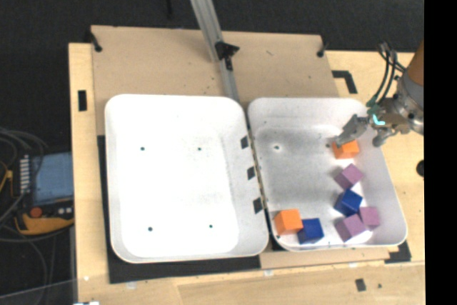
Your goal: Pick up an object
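- the gripper (365,130) hangs over the upper right part of the right bin (300,125), reaching in from the right edge of the view.
- its two fingers are spread apart; one grey finger (351,129) slants down to the left, the other sits nearer the wrist.
- an orange block (347,148) lies just below the left finger, touching or nearly touching its tip; it is not between the fingers, so the gripper is released and grasps nothing.
- the grey arm (413,93) with its cables shows at the right edge, above the bin's right rim.
- further down the right bin, a purple block (350,176) lies just below the orange block, tilted.
- a blue block (348,201) sits just beneath that purple block, touching or nearly so.
- two more purple blocks (359,222) lie side by side near the bin's lower right corner.
- a second orange block (288,221) and a second blue block (311,231) sit touching each other by the bin's lower edge, the orange one to the left.
- the left bin (178,175) lies beside the right bin, their inner rims meeting at the middle.
- both bins rest on a wooden bench (207,61); a metal rail (203,3) slants up from between the bins toward the top of the view.
- a blue box (51,178) with cables lies off the bench at the far left.
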Controlling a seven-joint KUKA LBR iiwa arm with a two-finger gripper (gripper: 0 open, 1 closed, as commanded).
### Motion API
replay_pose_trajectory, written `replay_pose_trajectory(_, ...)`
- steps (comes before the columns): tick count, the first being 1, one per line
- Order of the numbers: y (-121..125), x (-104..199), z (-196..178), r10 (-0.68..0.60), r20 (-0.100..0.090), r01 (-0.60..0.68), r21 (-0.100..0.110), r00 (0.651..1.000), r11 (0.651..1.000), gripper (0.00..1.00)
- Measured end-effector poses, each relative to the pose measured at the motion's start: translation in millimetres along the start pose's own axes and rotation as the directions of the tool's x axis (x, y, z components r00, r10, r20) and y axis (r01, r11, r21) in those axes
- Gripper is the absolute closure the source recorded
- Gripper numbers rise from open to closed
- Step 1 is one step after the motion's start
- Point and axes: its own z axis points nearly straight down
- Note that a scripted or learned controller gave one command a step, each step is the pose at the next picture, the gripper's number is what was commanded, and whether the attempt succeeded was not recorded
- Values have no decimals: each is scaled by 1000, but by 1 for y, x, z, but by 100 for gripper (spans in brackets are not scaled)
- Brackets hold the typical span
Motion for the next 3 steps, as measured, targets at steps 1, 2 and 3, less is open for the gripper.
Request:
replay_pose_trajectory(1, 0, 0, 0, 0, 0, 0, -1, 1000, 1000, 0)
replay_pose_trajectory(2, -9, 0, 47, 3, 1, -3, 3, 1000, 1000, 0)
replay_pose_trajectory(3, -17, -8, 97, 4, 1, -4, 4, 1000, 1000, 0)
